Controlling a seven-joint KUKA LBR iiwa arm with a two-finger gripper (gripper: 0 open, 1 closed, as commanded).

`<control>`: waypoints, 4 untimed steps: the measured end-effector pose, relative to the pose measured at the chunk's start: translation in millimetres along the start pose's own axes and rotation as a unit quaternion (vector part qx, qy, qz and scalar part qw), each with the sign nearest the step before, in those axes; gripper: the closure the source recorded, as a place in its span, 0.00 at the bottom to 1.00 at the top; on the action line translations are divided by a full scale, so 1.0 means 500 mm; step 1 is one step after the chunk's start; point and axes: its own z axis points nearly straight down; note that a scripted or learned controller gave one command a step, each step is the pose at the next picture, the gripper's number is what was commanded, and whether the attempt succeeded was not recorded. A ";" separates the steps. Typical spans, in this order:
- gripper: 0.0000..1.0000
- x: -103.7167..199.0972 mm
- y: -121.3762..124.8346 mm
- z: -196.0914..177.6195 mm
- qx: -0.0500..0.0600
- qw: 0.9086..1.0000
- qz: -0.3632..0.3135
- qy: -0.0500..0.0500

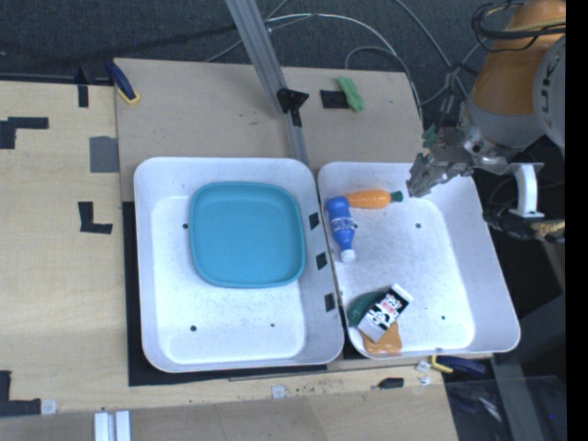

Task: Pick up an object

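You are looking at two white bins: the left bin [156, 246] is holding one teal plate [246, 233], while the right bin [459, 274] is holding one blue bottle [340, 225], one orange carrot [369, 199] and one black-and-white packet [384, 310].

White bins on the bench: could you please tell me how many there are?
2. The left bin holds a teal plate; the right bin holds a blue bottle, a toy carrot and a small pile.

The surface [55, 246] is light wood with black tape marks [92, 217] on it. Behind it lies dark grey floor [110, 12], crossed by thin cables [367, 35] and a slanted metal pole [262, 49].
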 end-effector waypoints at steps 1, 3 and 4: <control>1.00 0.102 0.000 -0.011 0.000 1.000 0.000 0.000; 1.00 0.316 0.032 0.004 0.001 1.000 0.000 0.000; 1.00 0.414 0.027 0.034 0.001 1.000 0.000 0.000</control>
